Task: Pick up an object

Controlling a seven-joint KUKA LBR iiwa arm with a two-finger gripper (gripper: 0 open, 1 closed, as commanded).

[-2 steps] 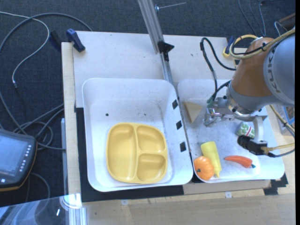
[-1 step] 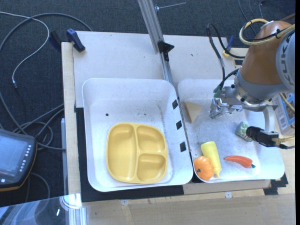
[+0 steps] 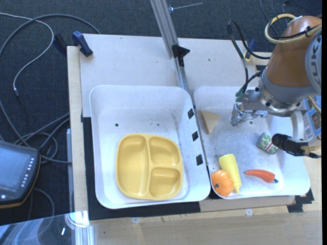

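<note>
— White bench (image 3: 133, 60), two bins. What's in the right bin (image 3: 301, 180)?
— Tan wedge (image 3: 209, 120), yellow block (image 3: 231, 168), orange fruit (image 3: 222, 181), red pepper (image 3: 260, 175), green can (image 3: 266, 142).
— Gripper (image 3: 239, 117)?
— Low beside the wedge; fingers unreadable.

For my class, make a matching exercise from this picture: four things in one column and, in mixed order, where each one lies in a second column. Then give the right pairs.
Things:
1. yellow tray
2. wedge
3. chili
4. pumpkin

Places:
A. right bin, near its front edge, right of the yellow block
B. left bin, front half
C. right bin, front left corner, touching the yellow block
D. right bin, by its left wall, left of the tool

Pairs: 1-B, 2-D, 3-A, 4-C
</note>
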